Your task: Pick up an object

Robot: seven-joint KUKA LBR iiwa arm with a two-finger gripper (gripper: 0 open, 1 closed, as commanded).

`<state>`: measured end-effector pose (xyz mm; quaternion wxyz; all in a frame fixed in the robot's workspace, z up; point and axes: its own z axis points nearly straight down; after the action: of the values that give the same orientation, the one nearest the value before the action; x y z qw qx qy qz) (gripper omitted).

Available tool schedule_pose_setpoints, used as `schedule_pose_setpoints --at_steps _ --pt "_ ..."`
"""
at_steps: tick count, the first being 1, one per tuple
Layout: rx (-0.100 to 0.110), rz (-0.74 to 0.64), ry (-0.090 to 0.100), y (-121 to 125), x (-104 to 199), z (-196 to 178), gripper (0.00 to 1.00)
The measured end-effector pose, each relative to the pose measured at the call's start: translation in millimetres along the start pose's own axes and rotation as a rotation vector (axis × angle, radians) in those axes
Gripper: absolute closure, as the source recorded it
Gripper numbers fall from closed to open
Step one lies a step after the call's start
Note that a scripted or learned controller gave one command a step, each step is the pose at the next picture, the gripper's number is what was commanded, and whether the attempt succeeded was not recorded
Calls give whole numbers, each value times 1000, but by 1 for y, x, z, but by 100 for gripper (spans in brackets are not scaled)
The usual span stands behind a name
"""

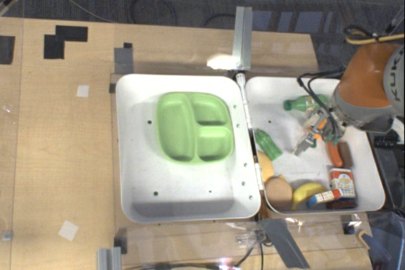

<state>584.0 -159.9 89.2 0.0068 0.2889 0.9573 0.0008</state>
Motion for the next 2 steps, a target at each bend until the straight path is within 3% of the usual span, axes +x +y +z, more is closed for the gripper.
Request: schedule_pose_setpoints --at_steps 1,2 --pt "-1 229 1 41 68 -1 0" --pt "1 56 2 71 -1 -23 0"
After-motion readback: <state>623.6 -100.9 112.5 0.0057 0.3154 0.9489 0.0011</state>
